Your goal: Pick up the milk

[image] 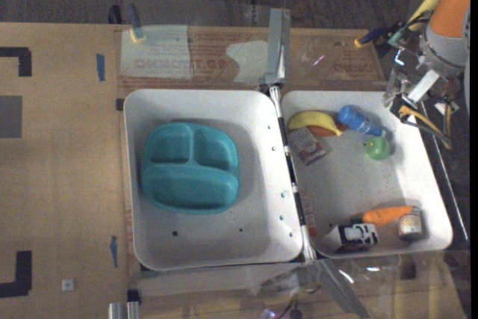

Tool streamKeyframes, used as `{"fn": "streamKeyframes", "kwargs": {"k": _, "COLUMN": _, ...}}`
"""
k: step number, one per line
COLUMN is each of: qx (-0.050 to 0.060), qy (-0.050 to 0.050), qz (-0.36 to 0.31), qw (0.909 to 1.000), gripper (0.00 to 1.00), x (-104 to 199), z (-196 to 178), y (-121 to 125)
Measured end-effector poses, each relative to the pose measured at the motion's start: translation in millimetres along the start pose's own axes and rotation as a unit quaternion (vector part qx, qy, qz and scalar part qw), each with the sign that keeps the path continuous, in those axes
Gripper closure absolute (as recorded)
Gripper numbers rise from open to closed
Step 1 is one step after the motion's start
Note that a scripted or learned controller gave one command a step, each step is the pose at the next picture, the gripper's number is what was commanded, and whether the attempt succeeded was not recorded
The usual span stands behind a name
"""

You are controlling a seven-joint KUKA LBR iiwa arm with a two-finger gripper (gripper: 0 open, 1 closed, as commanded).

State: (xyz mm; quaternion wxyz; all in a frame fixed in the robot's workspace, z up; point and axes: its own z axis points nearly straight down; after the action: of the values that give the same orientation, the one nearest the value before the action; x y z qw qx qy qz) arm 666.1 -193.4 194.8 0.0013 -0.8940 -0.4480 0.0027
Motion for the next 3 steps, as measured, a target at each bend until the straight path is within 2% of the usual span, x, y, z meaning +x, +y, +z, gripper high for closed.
{"fn": "streamKeyframes", "kwargs": {"k": 1, "qx": -0.001, "qy": 0.0, "qz": -0.031, "qw": 0.9995, "gripper": 1.0, "x": 25.6, "z": -69.9, "y": -18.5}}
{"fn": "streamKeyframes", "kwargs": {"k": 2, "qx": 0.001, "qy": 0.0, "qz": -0.078, "qw": 0.997, "gripper": 1.0, "x": 36.9, "z": -45.6, "y": -27.7}}
{"fn": "streamKeyframes", "kwargs": {"k": 3, "qx": 0.001, "qy": 0.0, "qz": -0.168, "qw": 0.9858, "gripper": 1.0, "x": 40.4, "z": -69.8, "y": -102.8}}
